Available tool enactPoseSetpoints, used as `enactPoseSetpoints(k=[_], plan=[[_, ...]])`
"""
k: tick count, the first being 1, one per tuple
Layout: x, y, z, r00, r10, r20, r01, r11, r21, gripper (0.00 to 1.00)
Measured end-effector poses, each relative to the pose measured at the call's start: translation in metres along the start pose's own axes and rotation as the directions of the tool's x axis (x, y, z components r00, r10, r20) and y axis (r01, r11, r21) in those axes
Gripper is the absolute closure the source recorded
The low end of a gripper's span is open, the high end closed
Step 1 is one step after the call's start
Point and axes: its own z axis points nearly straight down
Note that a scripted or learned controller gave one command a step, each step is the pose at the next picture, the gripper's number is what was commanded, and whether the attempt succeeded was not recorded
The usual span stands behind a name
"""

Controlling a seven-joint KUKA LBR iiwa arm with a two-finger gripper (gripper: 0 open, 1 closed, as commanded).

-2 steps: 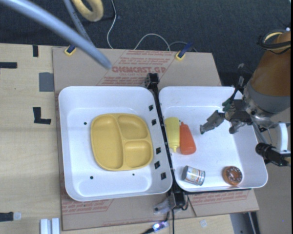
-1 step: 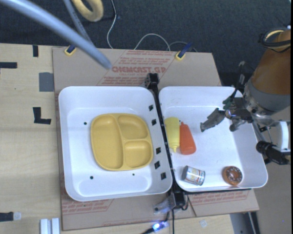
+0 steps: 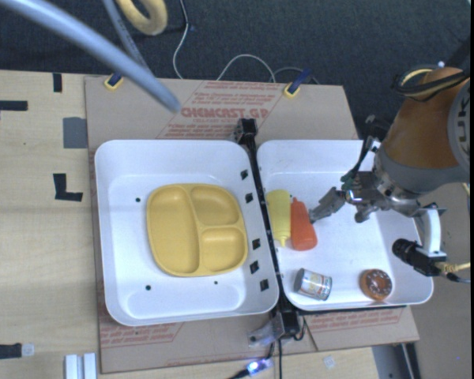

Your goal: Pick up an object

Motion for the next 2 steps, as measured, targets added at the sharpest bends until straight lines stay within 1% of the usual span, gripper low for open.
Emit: enactPoseSetpoints(k=[1,2], plan=[[-0.002,-0.003,0.065,1.0,0.001,-0.001,-0.001,1.0,0.003,0.0],[-0.003,-0.006,0.108,1.0,0.001,0.0,-0.001,1.0,0.002,0.0]])
